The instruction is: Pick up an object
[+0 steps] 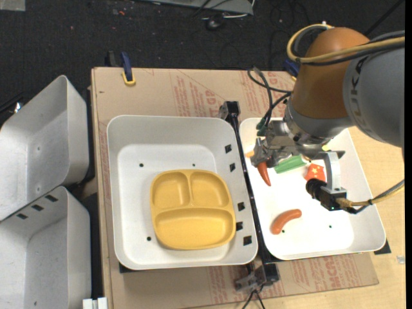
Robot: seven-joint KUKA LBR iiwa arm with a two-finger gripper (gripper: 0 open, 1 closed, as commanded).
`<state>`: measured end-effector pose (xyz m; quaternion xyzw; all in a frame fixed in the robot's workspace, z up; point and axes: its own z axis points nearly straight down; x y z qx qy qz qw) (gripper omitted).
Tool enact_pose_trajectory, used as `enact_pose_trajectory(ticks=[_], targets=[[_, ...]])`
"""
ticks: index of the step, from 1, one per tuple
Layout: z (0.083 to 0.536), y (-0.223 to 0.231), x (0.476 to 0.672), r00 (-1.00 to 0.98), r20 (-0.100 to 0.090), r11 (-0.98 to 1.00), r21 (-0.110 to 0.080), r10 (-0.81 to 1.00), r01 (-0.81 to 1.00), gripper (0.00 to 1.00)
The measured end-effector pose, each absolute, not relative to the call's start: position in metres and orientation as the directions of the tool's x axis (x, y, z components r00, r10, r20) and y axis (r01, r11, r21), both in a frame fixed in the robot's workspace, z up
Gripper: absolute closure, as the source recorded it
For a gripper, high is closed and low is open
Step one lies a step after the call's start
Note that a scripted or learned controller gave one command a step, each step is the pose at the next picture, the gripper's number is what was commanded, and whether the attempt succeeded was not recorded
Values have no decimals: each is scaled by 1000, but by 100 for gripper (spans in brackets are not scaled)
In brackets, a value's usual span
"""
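1. In the right-hand bin (360, 237), low over its upper-left part: the gripper (273, 152), reaching in under the grey arm (380, 89) with its orange band (328, 69).
2. Directly at the gripper, 3 small items bunched together: a red-orange chilli-like piece (264, 172) hanging or lying just below the metal of the hand, a green block (290, 164) beside it, and a small red-orange piece (315, 171) a little further right.
3. Closer to the front of the same bin, well apart from the gripper: a sausage-shaped orange-red toy (286, 220), lying flat on the white floor.
4. In the left-hand bin (122, 172): a yellow divided tray (192, 209) with 3 compartments, sitting flat and holding nothing visible.
5. State of the jaws: cannot tell; blocked from above by the wrist and its housing.
6. Likely target, judging by position: the chilli-like piece or the green block, both touching or nearly touching the hand. Which of the 2, impossible to say.
7. Progress, as a judgement: approach done, hand down at object level. No object clearly seen clamped or raised off the bin floor, so no pick counted as made.
8. Left to do: secure 1 item and lift it clear of the bin.
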<state>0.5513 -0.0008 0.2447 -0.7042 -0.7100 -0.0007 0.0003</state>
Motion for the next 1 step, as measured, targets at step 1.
enact_pose_trajectory(ticks=[1], targets=[[246, 48, 548, -8, 1, 8, -1, 1000, 1000, 100]])
